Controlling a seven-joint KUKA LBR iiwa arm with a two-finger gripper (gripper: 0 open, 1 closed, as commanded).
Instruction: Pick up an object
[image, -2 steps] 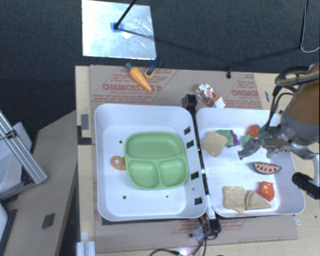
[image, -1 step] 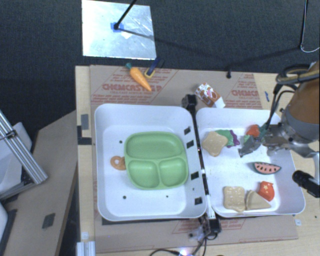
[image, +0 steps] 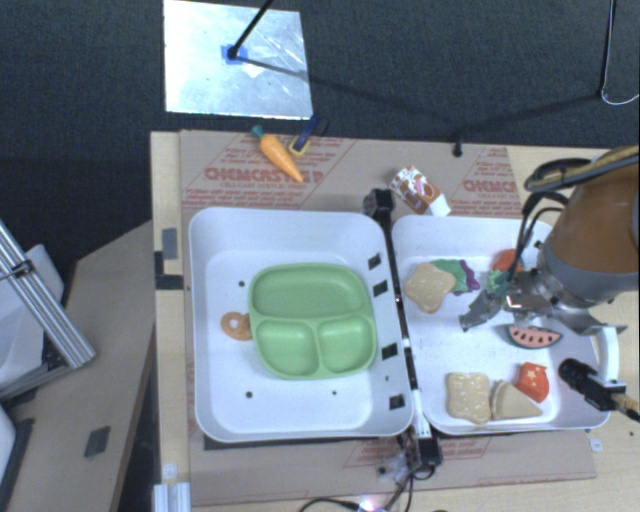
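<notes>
The watermelon slice (image: 530, 335) is seen lying in the right bin (image: 440, 228), just beside the end effector (image: 487, 308), whose finger spacing cannot be told. A green divided plate (image: 305, 320) is seated in the left bin (image: 215, 300).

The floor (image: 80, 90) was covered in dark blue-grey carpet; a shiny silver sheet (image: 238, 60) lay on it beyond the bench (image: 165, 300), with a blue patch near its top; thin black cables (image: 420, 100) trailed across the carpet; the bench top was pale wood, overlaid by a brown cardboard panel (image: 340, 165) printed with red lettering; at the left edge stood slanted metal rails (image: 40, 310) beside a lower tan surface (image: 90, 420); light was even and soft.
</notes>
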